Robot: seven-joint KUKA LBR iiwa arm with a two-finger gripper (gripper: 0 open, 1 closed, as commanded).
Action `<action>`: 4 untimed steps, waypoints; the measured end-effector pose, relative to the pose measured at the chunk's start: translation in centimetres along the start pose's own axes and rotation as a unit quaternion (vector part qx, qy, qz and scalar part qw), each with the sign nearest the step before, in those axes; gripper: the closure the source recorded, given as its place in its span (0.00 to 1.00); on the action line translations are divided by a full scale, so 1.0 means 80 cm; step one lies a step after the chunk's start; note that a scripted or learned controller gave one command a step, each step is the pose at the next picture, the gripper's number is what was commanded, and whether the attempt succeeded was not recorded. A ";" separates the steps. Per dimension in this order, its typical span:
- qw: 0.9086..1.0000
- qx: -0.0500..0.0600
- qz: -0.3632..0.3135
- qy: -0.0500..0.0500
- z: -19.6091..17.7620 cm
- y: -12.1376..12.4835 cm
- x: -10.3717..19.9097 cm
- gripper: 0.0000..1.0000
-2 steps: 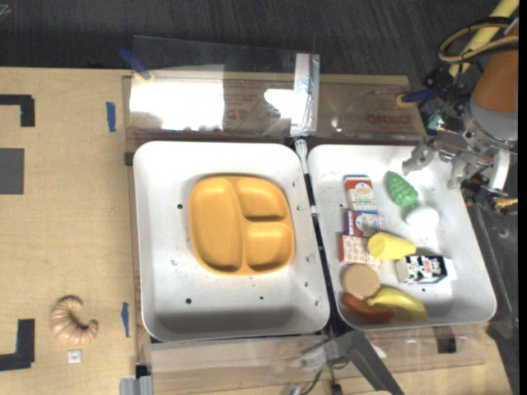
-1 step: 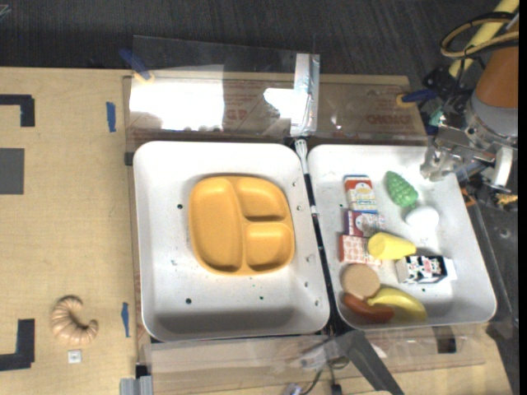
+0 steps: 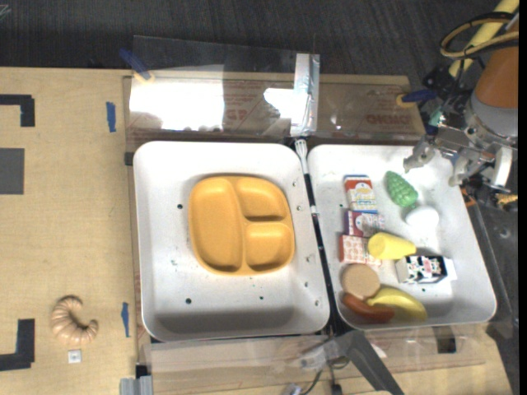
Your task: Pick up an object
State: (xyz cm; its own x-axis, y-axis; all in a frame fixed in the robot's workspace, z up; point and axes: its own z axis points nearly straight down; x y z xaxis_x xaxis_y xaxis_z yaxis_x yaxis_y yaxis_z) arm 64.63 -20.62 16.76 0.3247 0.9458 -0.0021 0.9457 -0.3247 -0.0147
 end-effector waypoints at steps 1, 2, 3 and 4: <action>0.994 -0.004 0.109 0.005 0.089 -0.014 0.009 0.00; 0.984 -0.008 0.180 0.003 0.102 -0.060 0.096 0.00; 0.972 -0.002 0.236 0.001 0.072 -0.128 0.062 0.00; 0.974 -0.016 0.226 0.005 0.098 -0.156 0.089 0.00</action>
State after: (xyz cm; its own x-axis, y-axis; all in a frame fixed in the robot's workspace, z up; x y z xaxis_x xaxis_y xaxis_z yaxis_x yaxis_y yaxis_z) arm 54.99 -9.83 9.11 0.7079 0.7062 0.0089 0.7060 -0.7080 0.0171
